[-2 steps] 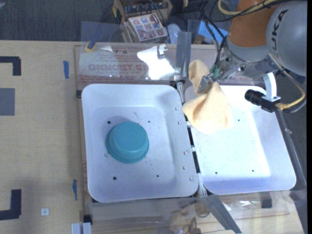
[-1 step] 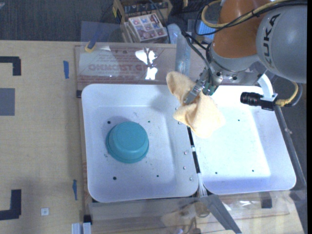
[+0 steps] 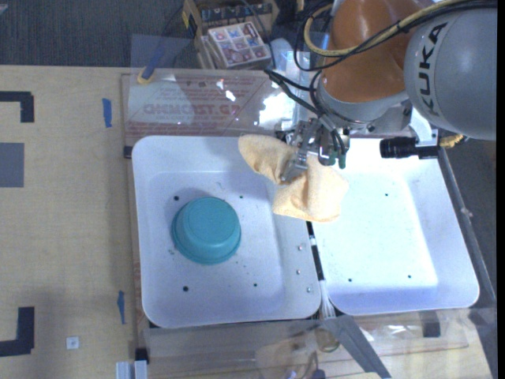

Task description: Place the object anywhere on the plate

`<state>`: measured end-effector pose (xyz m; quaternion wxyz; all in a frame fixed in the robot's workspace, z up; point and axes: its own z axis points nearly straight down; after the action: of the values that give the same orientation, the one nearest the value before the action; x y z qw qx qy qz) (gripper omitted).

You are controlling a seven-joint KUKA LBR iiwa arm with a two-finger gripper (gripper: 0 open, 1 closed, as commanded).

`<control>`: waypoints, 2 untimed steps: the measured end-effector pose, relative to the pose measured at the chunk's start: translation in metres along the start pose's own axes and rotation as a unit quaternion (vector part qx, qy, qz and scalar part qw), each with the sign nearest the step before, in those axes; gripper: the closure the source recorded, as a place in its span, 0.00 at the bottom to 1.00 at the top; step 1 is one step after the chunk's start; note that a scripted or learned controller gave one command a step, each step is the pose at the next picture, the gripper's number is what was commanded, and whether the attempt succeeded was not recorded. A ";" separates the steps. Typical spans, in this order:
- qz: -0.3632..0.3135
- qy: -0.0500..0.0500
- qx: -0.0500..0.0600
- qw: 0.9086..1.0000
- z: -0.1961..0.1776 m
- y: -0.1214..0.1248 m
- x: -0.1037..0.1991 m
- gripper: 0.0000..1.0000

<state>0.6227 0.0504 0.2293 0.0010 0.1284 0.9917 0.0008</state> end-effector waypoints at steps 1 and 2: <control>-0.125 0.000 0.000 0.992 -0.002 0.034 0.034 1.00; -0.128 0.000 0.000 0.992 0.010 0.080 0.059 1.00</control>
<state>0.5859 0.1433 0.2193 0.0010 0.0003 1.0000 0.0011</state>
